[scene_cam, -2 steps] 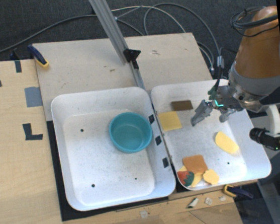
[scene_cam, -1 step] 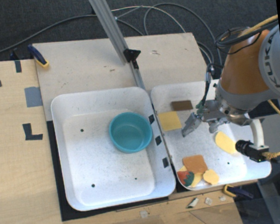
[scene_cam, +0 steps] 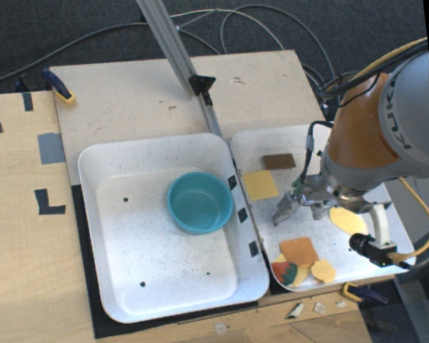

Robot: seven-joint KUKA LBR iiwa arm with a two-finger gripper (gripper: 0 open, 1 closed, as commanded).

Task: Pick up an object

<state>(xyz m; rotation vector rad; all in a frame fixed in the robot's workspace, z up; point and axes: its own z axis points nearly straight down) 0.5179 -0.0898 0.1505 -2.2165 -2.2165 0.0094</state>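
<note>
The gripper is hanging spread, holding nothing, near the right bin's middle; the yellow square beside it looks light, flat, best pinched by an edge.

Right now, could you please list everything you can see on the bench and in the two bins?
left bin: 1, white, left half of bench
right bin: 1, white, beside the left bin
bowl: 1, teal, left bin, right side
brown block: 1, brown, right bin, far end
yellow square: 1, yellow, right bin, left side
orange piece: 1, orange, right bin, near end
yellow pieces: 2, yellow, right bin, near right
clamp: 1, blue and yellow, bench's far left
gripper: 1, grey, over right bin
</note>
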